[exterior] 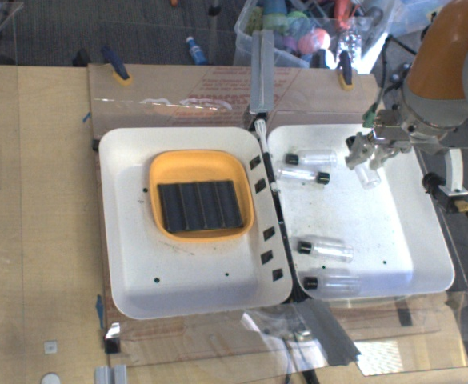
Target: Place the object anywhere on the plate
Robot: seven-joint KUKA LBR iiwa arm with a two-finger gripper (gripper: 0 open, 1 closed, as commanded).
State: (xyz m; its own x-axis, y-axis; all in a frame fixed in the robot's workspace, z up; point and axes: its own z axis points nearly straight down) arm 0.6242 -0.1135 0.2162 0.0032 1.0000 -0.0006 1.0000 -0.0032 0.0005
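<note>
An orange plate lies in the left white bin, and a black ridged block covers most of its middle. Several clear tubes with black caps lie in the right bin: two near its top left, one lower down and one at the front edge. My gripper hangs over the upper right part of the right bin, to the right of the top two tubes. A pale clear shape lies just below it; what it is stays unclear.
A ridge with black clips divides the two bins. A grey post stands behind the ridge. A clear box of colourful toys sits beyond the bench. The arm's orange band is at the upper right.
</note>
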